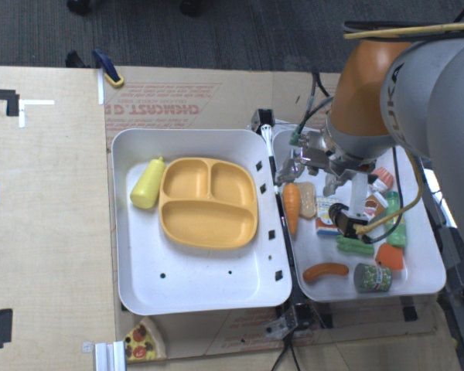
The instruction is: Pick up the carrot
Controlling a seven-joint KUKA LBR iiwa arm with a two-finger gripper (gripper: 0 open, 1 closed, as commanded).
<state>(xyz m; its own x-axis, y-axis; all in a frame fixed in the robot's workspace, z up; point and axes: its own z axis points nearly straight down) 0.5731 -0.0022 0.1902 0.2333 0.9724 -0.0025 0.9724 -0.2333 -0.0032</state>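
Left bin (131, 284): yellow bottle-shaped toy (147, 183) near its left edge, touching the yellow divided plate (209, 203) that sits in the upper middle. Slice of toy pizza (141, 343) on the bench just off the bin's lower left corner. Right bin (417, 280): carrot (291, 205) lies lengthwise against its left edge, thin end toward the near side, free of the fingers. Gripper (319, 175) hangs above the bin's upper left part, just right of the carrot's top; fingers apart, nothing between them. Lower down: sausage (325, 271) near the front edge, green stick (355, 245), a can (373, 278) at the front right, orange block (390, 256) beside it.
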